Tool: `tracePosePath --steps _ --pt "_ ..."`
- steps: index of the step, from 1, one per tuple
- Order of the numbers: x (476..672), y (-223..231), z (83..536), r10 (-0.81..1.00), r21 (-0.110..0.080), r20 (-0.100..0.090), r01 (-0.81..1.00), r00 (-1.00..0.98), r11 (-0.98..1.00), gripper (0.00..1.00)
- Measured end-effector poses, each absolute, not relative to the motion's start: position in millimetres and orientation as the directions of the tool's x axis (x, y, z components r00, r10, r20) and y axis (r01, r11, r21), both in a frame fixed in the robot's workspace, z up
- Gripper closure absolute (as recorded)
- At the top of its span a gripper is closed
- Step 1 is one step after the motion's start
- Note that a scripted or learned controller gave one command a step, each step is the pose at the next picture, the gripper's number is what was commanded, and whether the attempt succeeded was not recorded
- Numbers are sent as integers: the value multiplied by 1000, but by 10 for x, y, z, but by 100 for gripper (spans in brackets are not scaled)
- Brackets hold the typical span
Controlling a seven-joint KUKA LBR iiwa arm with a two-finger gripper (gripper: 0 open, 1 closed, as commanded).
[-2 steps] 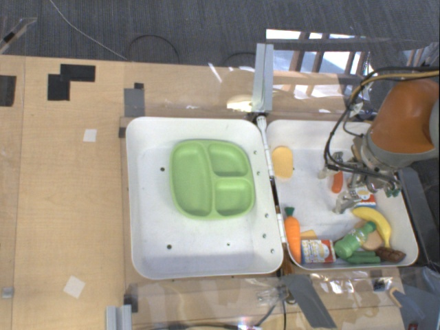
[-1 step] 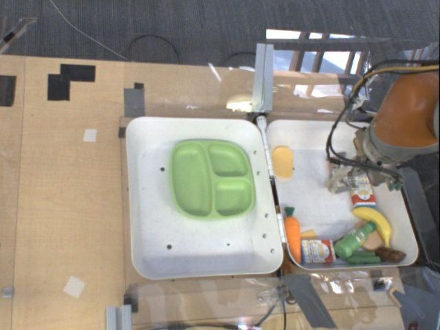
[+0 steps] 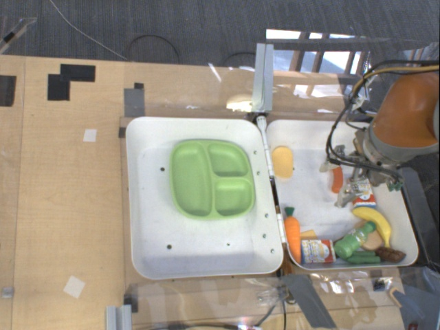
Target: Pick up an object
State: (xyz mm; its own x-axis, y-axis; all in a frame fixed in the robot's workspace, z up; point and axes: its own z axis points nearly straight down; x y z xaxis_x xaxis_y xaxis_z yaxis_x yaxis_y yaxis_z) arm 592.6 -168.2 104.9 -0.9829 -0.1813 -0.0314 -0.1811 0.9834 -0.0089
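Nearest the lens, a small can [image 3: 317,251] and green bottle [image 3: 355,243] lie below-left of the gripper [image 3: 359,188], whose opening cannot be told. Just below it lies the banana [image 3: 375,221], a likely target: judged light, smooth, curved, best taken across its middle. Right bin [image 3: 309,157] is crowded at that end. Left bin [image 3: 148,205], well left, bears a green divided plate [image 3: 210,179].

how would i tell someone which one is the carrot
Look in the right bin, along its left wall beside the divider. The carrot lies there lengthwise, orange with a green top, above the small can; the pale yellow piece farther up is rounder.
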Motion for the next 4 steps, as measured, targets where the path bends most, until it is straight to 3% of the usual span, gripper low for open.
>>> tracePosePath --steps 1,2,3,4 --pt "6039 -1943 886 -161 -3 -13 -161 -987 987 0" --pt "5900 -1142 897 35 1 -15 35 -999 999 0" --pt "6400 -1650 885 -112 -3 -13 -112 -994 994 0" --pt "6127 -1648 887 -131 -3 -12 -131 -991 991 0"
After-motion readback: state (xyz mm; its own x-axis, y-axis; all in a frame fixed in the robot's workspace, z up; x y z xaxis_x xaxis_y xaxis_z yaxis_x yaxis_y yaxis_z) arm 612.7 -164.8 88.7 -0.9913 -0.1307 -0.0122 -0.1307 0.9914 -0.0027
